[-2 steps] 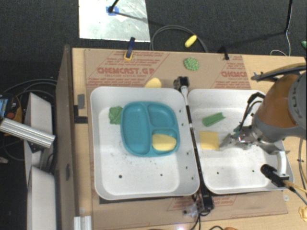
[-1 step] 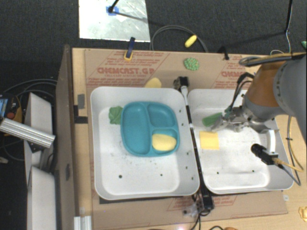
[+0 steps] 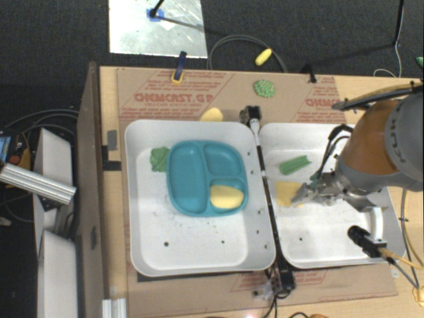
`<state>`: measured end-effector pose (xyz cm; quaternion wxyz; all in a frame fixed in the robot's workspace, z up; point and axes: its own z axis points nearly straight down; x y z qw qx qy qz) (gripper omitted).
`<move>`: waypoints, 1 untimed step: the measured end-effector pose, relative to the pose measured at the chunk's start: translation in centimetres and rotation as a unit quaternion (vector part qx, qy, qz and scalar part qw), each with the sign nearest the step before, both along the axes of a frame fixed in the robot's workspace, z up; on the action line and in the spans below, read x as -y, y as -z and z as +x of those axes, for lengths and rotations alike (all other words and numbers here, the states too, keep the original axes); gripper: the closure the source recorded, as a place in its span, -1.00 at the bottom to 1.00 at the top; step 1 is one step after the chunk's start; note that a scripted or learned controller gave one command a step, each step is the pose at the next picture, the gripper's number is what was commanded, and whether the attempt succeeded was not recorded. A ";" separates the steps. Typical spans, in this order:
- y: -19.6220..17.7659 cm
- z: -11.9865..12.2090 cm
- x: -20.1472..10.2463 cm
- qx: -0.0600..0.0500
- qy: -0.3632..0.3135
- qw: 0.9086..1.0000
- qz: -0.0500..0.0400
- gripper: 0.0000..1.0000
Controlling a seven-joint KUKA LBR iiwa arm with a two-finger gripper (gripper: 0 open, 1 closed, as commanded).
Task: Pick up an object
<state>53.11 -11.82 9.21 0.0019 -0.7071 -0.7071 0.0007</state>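
one hand [image 3: 306, 193] at yellow wedge [image 3: 287, 192] edge, rt bin [image 3: 311, 254] front open; grip state unclear.

**Illumination and image quality, overhead bench view**

The scene was evenly and moderately lit from above, with the two white bins [image 3: 199, 257] the brightest surfaces and nearly washed out on their floors. Beyond the bins, a reflective sheet [image 3: 158, 18] on the dark floor showed mottled glare. A blue divided plate [image 3: 192, 177] inside the left bin cast only a faint, soft shadow on its near side, indicating diffuse light. To the right of the bins' shared wall, the arm [image 3: 377, 148] cast a weak grey shadow on the bin floor. Focus was soft throughout; fine edges appeared slightly smeared, and the carpet beyond the bench was grainy.
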 end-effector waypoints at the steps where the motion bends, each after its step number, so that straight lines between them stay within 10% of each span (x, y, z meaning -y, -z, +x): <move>1: 0.8 -0.2 5.2 0.003 0.001 1.000 -0.002 -1.00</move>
